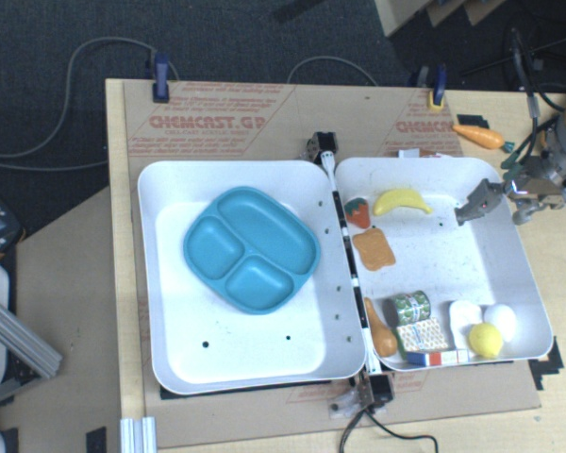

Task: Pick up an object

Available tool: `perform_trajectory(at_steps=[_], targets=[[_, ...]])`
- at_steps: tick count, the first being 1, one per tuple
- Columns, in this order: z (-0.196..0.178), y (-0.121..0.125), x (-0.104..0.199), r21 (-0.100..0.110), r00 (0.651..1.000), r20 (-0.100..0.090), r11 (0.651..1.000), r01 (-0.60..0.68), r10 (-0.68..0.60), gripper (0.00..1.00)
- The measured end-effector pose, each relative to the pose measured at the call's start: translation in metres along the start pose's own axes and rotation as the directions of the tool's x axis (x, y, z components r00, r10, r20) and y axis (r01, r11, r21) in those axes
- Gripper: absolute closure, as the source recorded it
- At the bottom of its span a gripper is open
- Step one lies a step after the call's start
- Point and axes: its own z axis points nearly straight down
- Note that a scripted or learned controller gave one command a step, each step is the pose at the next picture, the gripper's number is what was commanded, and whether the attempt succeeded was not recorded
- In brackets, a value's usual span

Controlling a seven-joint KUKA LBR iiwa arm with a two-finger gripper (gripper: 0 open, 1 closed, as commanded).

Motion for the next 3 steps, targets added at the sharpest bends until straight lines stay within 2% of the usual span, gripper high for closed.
perform_trajectory(at_steps=[1, 2, 3], targets=[[0.096, -0.034, 0.049, 0.013, 1.000, -0.006, 1.000, 0.003, -0.003, 0.00], [0.175, -0.060, 0.057, 0.011, 1.000, -0.004, 1.000, -0.001, 0.001, 0.00], [0.161, -0.056, 0.056, -0.002, 1.000, 0.000, 1.000, -0.001, 0.001, 1.00]])
